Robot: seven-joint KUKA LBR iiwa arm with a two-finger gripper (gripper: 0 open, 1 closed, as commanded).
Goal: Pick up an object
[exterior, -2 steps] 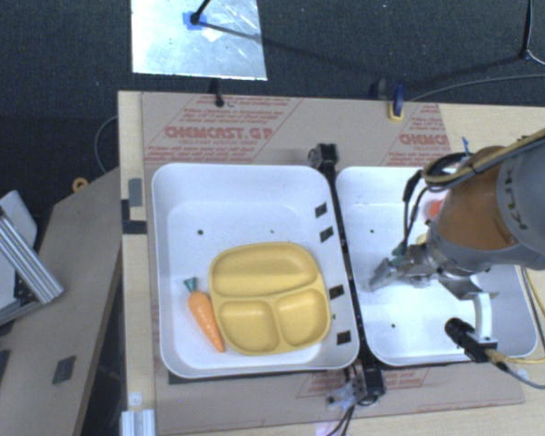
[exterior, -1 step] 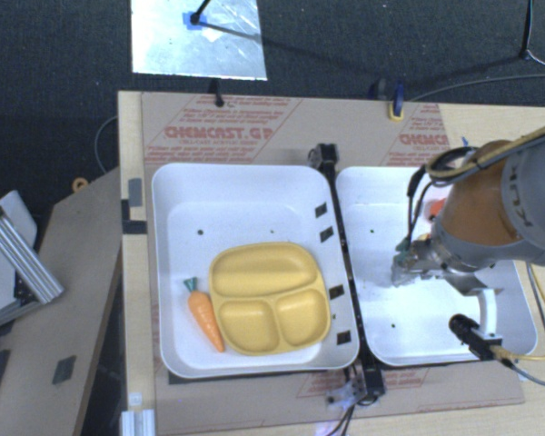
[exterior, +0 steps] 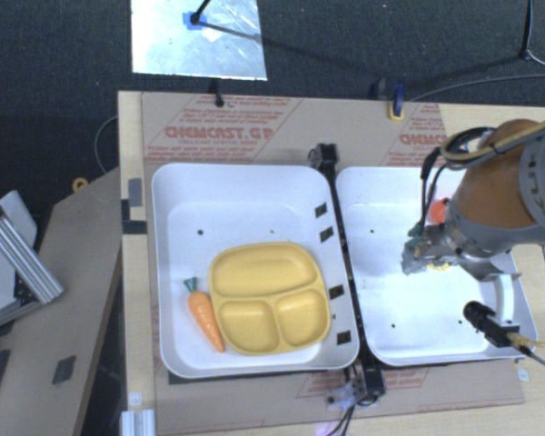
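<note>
Hand (exterior: 424, 254) sat low over the right bin (exterior: 381, 325), well apart from both pickable items; couldn't tell whether it was apart or together. Carrot (exterior: 204, 319) lay in the left bin (exterior: 245, 184), touching the yellow divided tray (exterior: 268, 296). The rims between the bins stood in the way.

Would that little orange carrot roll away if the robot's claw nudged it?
Probably a bit: the carrot looks rounded and tapered, so it would likely roll in a curve. It lies right beside the yellow tray, which should stop it. It looks like light, smooth plastic, perhaps slippery.
</note>
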